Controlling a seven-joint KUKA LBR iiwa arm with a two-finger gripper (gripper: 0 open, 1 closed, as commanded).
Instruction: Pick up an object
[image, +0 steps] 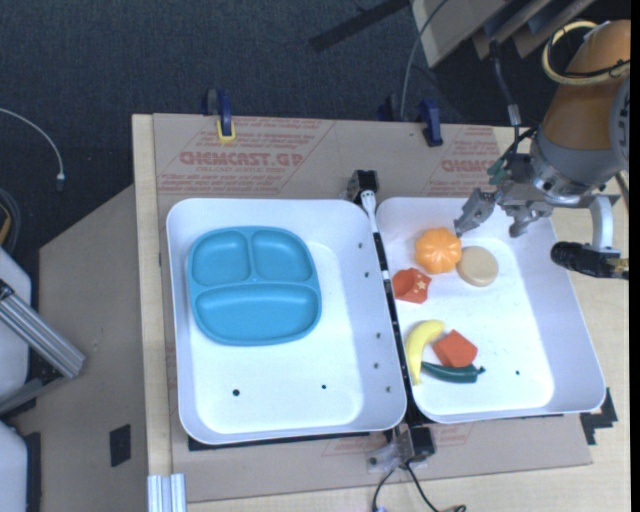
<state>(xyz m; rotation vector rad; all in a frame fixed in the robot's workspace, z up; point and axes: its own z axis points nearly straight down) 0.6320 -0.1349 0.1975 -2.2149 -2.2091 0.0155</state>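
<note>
My gripper (497, 219) hangs open over the back of the right bin (560, 330), its two fingers spread and nothing between them. Just in front of it lie an orange fruit (437, 249) and a beige round piece (478, 266). A small red piece (411, 285) sits to the left of them near the bin's left wall. Toward the front lie a yellow banana (421, 344), a red-orange block (456, 349) and a dark green pepper (452, 373), all close together.
The left bin (300, 390) holds a blue divided plate (255, 284) in its back half. A black divider with clamps (366, 190) runs between the two bins. Cardboard (300, 140) borders the bins at the back.
</note>
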